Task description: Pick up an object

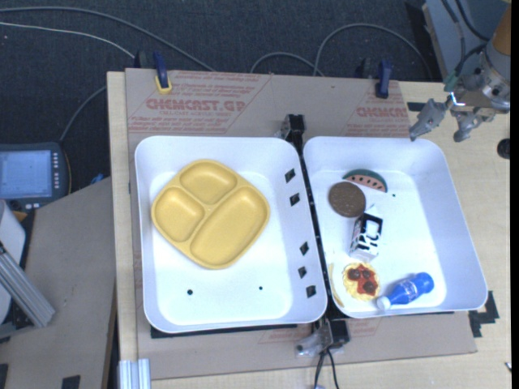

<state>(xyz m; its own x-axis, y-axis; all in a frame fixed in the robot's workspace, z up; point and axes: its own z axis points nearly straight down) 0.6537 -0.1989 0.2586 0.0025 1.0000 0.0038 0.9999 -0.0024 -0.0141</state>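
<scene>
Grey arm (pixel 486 63) raised beyond right bin (pixel 454 217), jaws parted

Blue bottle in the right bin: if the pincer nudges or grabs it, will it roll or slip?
The blue bottle lies on its side near the bin's front wall, so a sideways nudge would probably roll it. Its rounded, glossy-looking body may slip between fingers. It touches the pizza toy, which could shift too.

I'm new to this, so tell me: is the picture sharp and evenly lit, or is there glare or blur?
Camera view: even, soft light and faint shadows; the yellow plate and blue bottle look sharp; the gripper at upper right is slightly blurred; the white bins are bright but not glaring.
</scene>
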